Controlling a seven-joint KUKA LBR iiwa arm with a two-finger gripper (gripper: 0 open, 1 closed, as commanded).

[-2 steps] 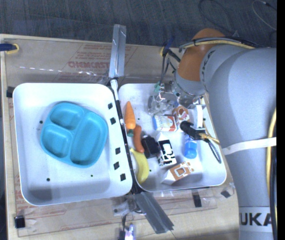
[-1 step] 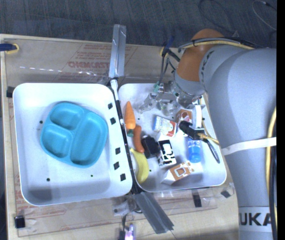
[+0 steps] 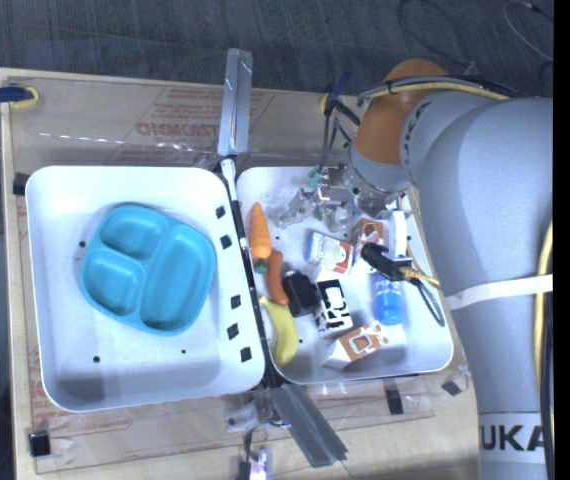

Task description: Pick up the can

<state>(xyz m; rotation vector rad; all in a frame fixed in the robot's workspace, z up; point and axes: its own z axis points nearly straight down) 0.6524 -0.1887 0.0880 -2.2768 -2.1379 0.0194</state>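
1. Two white bins sit side by side on the tabletop (image 3: 115, 108). The left bin (image 3: 55, 348) has a blue tray (image 3: 150, 266) in it, and the right bin (image 3: 427, 353) is packed with small things.
2. Down the left side of the right bin lie a carrot (image 3: 259, 230) and a banana (image 3: 283, 333). A blue bottle (image 3: 389, 301) lies near the right side, and a small box (image 3: 363, 343) sits near the front.
3. I think the can (image 3: 329, 251) is the small white and red thing near the middle of the right bin, but it is hard to be sure. It sits tight among the other things, so it may be tricky to grab alone.
4. The grey arm (image 3: 485, 228) reaches in from the right and bends down over the back of the right bin. That is likely so it can get at the pile from above.
5. The claw (image 3: 337, 196) hangs low at the back of that bin, just beside the can. I cannot tell how it is set, and I see nothing in its grip.
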